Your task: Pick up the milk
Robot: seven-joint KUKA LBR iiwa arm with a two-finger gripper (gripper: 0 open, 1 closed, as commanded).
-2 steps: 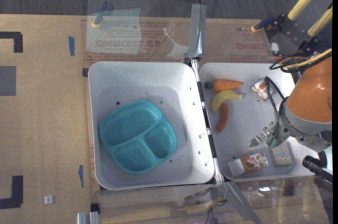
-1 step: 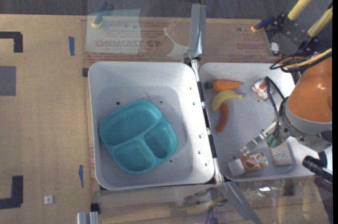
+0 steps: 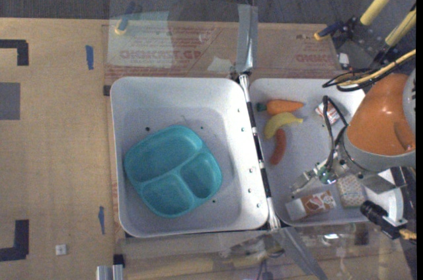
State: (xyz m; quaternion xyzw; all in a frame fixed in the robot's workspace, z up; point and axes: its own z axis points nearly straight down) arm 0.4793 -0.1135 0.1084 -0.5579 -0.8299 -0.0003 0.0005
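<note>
The milk carton [image 3: 313, 202] is lying on its side in the right bin [image 3: 291, 160], close against that bin's near wall and toward its near left corner, its white end pointing at the divider between the bins and its red-printed face turned up. Only a thin strip of bin floor is showing between the carton and the near rim, so there is little room on that side; the floor to its far side is lying open up to the sausage.

The gripper [image 3: 322, 174] is hanging just above and beyond the carton's far edge, beneath the arm's orange band [image 3: 380, 123]. Its metal tip is sitting close to the carton, but whether the fingers are spread or closed cannot be told from this angle, and nothing is visibly caught between them. A small speckled block [image 3: 350, 191] is lying just right of the carton, partly under the wrist.

Farther back in the same bin, a red sausage [image 3: 278, 146], a yellow banana [image 3: 281, 123] and an orange carrot [image 3: 284, 106] are clustering along the left wall, well apart from the carton. A small red-and-white packet [image 3: 330, 113] is lying near the far wall.

The left bin [image 3: 132, 107] is holding a teal divided plate [image 3: 173, 170] near its centre, with bare floor running all around it.
</note>
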